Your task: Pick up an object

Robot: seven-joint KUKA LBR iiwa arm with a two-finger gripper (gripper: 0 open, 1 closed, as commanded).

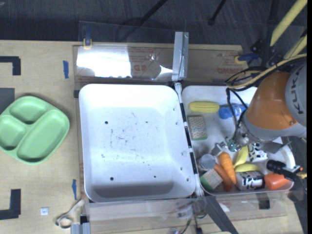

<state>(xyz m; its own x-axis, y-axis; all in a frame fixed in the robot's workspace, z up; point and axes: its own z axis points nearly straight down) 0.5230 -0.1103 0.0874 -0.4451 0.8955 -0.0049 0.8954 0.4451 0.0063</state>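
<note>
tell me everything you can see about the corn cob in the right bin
The corn cob is a yellow toy-like piece, seemingly plastic, with a rounded, elongated shape. It lies flat, lengthwise across the view, at the far end of the right bin, near its back wall. A small mesh-patterned block sits just in front of it, and a blue object lies off its right end; whether they touch it is unclear. The arm is not on it.

Robotics lab, taped wooden bench, tripod legs on dark carpet (cables trailing), white bins
</note>
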